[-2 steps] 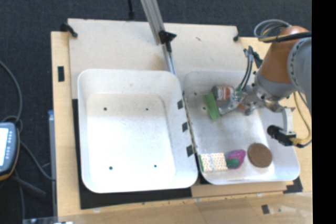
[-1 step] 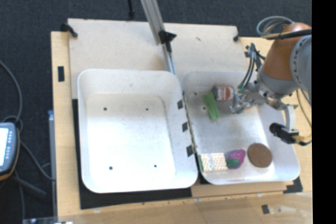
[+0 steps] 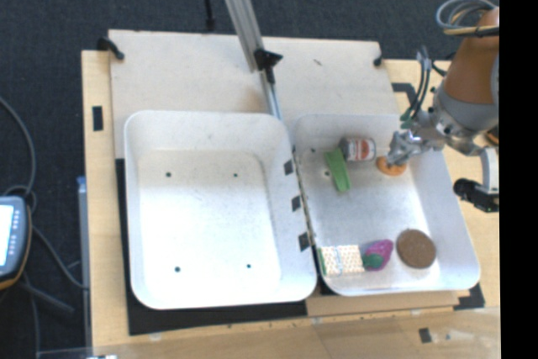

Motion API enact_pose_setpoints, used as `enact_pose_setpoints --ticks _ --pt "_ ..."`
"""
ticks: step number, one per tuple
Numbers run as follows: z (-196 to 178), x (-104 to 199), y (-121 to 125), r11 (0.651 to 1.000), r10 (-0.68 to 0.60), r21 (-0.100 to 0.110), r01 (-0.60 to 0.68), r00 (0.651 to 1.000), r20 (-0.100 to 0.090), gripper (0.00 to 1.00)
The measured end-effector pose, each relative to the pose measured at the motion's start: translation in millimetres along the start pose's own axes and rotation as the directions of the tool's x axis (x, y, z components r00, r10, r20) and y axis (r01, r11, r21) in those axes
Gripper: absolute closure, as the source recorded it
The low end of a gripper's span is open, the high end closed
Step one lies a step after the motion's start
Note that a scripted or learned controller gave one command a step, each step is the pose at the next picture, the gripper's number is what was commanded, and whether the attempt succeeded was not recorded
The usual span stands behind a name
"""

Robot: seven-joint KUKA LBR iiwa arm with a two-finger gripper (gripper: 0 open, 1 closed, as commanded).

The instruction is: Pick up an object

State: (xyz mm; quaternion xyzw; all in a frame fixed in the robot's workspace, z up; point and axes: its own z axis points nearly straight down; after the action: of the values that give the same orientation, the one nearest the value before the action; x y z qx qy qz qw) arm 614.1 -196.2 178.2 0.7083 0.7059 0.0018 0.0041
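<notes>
The grey arm with the orange band (image 3: 472, 67) comes in from the right side and bends down over the right shallow white bin (image 3: 437, 189). Its two-finger gripper (image 3: 400, 149) hangs low at the upper right part of this bin, directly above a small flat orange object (image 3: 391, 167), and it seems to touch it or almost touch it. If the tool is spread or pressed together, I cannot tell from here; it is too small and dark against the bin.

Just to the left of the orange object lies a small can with a red and white label (image 3: 361, 150), on its side. Beside the can, a little lower, is a green oblong block (image 3: 338, 170), slightly tilted. Along the front wall of the same bin are three more things in a row: a pale patterned rectangular packet (image 3: 340, 259), then a purple and green rounded toy (image 3: 377, 253) touching it, and a brown round disc (image 3: 415, 248) well to the right.

The left shallow white bin (image 3: 210, 206) stands just beside the right one. A slanted silver metal pole (image 3: 238, 0) rises behind the bins.
</notes>
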Motion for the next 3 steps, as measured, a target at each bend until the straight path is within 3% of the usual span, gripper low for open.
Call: enact_pose_setpoints --ticks 1,2,3 --pt "-64.0 1.2 -2.4 1.000 -0.006 -0.001 0.006 1.000 0.000 1.00" --pt "-80.1 0.0 -1.5 1.000 -0.008 0.004 0.008 1.000 -0.002 1.00" --pt "-72.9 50.3 0.1 1.000 -0.009 0.008 0.009 1.000 -0.004 1.00"
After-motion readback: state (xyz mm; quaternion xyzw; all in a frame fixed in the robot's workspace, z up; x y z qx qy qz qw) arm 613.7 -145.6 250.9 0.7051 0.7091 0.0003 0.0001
